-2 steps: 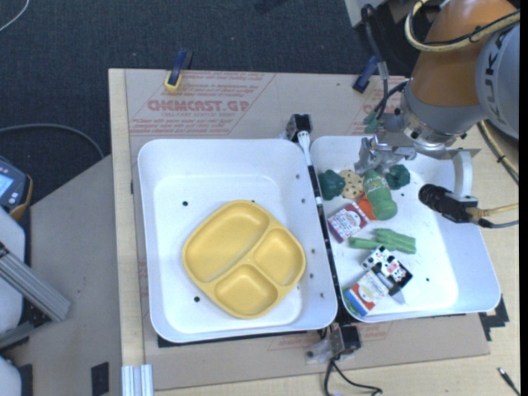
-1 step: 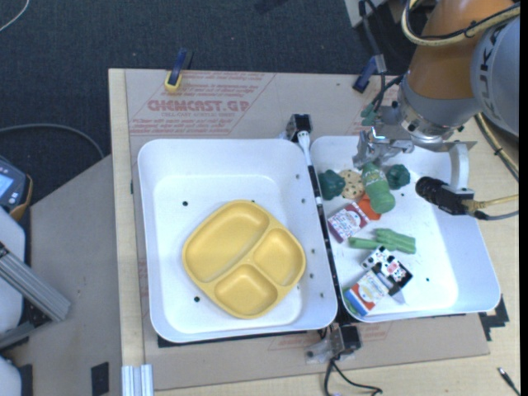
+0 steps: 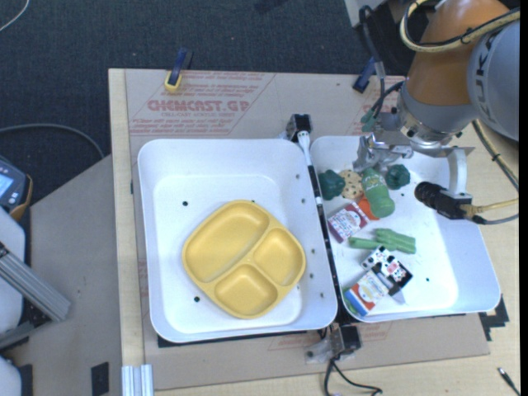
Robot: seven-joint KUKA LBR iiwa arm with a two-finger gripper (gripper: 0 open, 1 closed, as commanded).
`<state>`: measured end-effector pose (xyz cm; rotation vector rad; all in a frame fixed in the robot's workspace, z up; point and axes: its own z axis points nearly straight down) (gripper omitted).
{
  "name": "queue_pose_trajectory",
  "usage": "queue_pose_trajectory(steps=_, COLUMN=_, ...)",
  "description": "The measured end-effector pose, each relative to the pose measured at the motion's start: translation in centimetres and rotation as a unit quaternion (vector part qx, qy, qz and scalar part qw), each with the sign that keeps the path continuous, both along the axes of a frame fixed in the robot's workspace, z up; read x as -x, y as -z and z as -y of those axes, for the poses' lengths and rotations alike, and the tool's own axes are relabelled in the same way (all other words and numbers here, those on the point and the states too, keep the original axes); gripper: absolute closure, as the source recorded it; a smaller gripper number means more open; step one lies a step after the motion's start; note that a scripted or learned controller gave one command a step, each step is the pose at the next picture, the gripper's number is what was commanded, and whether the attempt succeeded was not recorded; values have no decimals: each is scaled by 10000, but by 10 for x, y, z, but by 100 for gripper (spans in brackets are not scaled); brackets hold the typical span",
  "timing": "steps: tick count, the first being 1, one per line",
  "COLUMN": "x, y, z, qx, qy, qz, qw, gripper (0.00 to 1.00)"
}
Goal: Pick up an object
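- Hanging over the upper part of the right bin (image 3: 450, 254), the gripper (image 3: 376, 162) sits at about 11 o'clock within that bin, low above a cluster of small things.
- Whether its jaws are spread or pressed together cannot be told from this angle, and nothing can be seen pinched between them.
- The arm reaches in from 2 o'clock of the view, its orange band (image 3: 450, 48) above the wrist.
- Just under the gripper, towards 6 o'clock, lies an orange-and-green toy (image 3: 378, 198).
- At its 9 o'clock is a beige spotted piece (image 3: 352, 186), touching or nearly touching it.
- A dark green lump (image 3: 332, 185) lies further towards 9 o'clock, close to the bin's left wall.
- A second dark green piece (image 3: 399, 176) lies at 3 o'clock of the gripper.
- A red-and-white packet (image 3: 346, 221) lies at 7 o'clock of the toy.
- A long green pod (image 3: 384, 240) lies crosswise near the bin's middle.
- A black-and-white patterned thing (image 3: 388, 266) lies just at 6 o'clock of the pod.
- A flat packet (image 3: 367, 291) lies at the bin's 7 o'clock edge.
- The left bin (image 3: 165, 180) holds a yellow divided plate (image 3: 243, 258), well apart from the gripper.
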<state>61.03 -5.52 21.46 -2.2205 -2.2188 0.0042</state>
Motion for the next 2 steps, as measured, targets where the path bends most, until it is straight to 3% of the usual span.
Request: queue_pose_trajectory(steps=2, x=-3, y=-18, z=-2, qx=-1, qy=-7, qz=24, qw=10000, gripper=100)
